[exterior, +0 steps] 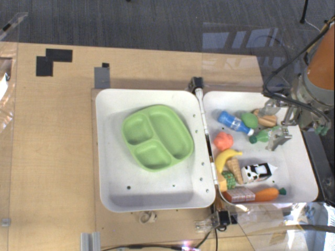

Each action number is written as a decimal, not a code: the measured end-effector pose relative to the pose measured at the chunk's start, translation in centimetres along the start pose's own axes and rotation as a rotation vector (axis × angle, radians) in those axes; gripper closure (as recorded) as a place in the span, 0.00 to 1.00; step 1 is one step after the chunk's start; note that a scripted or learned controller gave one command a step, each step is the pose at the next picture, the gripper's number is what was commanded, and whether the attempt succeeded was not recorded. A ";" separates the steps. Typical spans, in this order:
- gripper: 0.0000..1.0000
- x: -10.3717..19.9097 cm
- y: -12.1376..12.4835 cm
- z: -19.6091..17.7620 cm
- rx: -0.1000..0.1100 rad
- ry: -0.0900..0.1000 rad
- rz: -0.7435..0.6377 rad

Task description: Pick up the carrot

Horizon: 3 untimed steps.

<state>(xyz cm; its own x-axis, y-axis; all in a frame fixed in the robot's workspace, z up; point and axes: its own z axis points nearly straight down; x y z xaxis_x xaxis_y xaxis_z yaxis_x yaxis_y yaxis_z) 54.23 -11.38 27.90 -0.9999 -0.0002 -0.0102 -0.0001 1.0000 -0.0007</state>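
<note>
Pincer: gripper point(277, 132) hangs over the upper right of the right bin point(309, 184), fingers spread apart with nothing between them, well apart from the carrot.
Carrot: carrot point(267, 194) lies on its side at the near edge of the right bin, green top toward the right.
Beside carrot: a reddish box point(240, 195) touches its left end; a black-and-white carton point(257, 172) lies just behind it.
Middle of bin: a banana point(226, 158) and a tan cone-like piece point(235, 170) sit left of the carton; a red-orange fruit point(224, 140) lies behind the banana.
Far part of bin: a blue bottle point(235, 123), a green item point(250, 120) and a bread-like piece point(266, 120) cluster just left of the pincer.
Left bin: left bin point(110, 192) holds a green divided plate point(157, 136).
Way in: nothing lies on top of the carrot.
</note>
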 end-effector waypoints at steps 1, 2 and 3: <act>0.00 -3.6 9.2 3.5 -0.007 0.002 -0.053; 0.00 0.2 13.4 7.9 -0.005 0.003 -0.135; 0.00 -3.7 2.5 1.2 0.003 -0.007 -0.407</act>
<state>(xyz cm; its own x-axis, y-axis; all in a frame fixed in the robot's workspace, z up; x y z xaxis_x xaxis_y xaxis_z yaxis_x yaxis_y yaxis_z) 57.96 -8.84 26.78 -0.9180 -0.3962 -0.0155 -0.3961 0.9181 -0.0092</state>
